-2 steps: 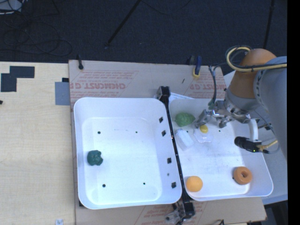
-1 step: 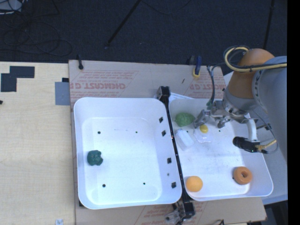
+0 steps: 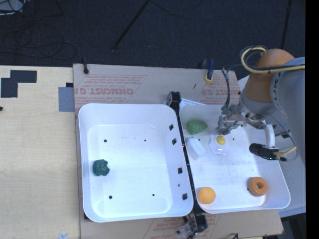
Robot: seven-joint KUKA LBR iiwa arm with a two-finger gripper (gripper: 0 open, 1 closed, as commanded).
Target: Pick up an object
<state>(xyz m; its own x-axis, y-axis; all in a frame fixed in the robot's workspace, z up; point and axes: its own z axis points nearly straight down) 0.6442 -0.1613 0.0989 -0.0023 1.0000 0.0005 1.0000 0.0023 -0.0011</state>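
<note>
Yellow-capped clear object point(image 3: 220, 143) sat in the right bin point(image 3: 279, 203), upper middle of it, right under the gripper point(image 3: 225, 126). Gripper hung just above it, maybe touching; honestly couldn't tell whether it had a grasp or was released. My read: this was the reach-and-grab step, so next it needed to settle down over that piece, close, then lift straight up. Crowding was the catch: a white clear block point(image 3: 195, 147) lay just beside it to the left, and a green lump point(image 3: 196, 126) sat near above that. Orange ball point(image 3: 206, 195) and orange ring point(image 3: 257, 186) were well apart near the bottom. Dark green lump point(image 3: 101, 168) was alone in the left bin point(image 3: 84, 133).
</note>
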